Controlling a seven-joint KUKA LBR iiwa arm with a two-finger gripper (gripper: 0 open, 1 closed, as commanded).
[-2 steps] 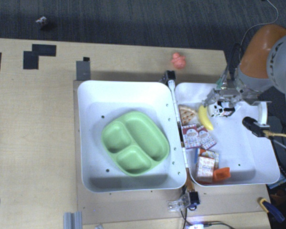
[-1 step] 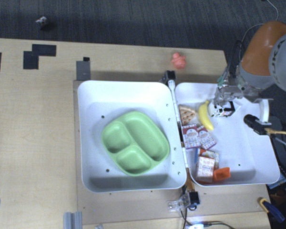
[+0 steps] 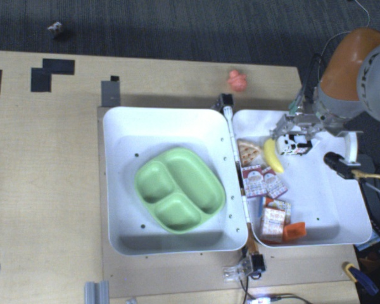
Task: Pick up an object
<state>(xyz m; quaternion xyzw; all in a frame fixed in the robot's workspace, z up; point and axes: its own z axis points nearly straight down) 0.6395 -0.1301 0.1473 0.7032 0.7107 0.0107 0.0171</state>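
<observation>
My gripper (image 3: pixel 297 130) hangs over the far part of the right bin (image 3: pixel 329 198), coming in from the right below the orange band. Directly under it is a small black-and-white toy (image 3: pixel 295 147); whether the gripper touches it is unclear. Beside the toy, to its left, a yellow banana (image 3: pixel 273 156) lies on the bin floor. Further left is a tan pizza-like piece (image 3: pixel 247 151). Red-and-white packets (image 3: pixel 263 183) lie in the bin's middle left. At the near edge are a small carton (image 3: pixel 273 221) and an orange piece (image 3: pixel 294 230).
The left bin (image 3: pixel 123 144) holds a green divided plate (image 3: pixel 179 189). A pink object (image 3: pixel 237 80) rests on the bench behind the bins. A black fitting (image 3: pixel 339 163) and cables sit at the right bin's right side. The right bin's floor is bare toward its right half.
</observation>
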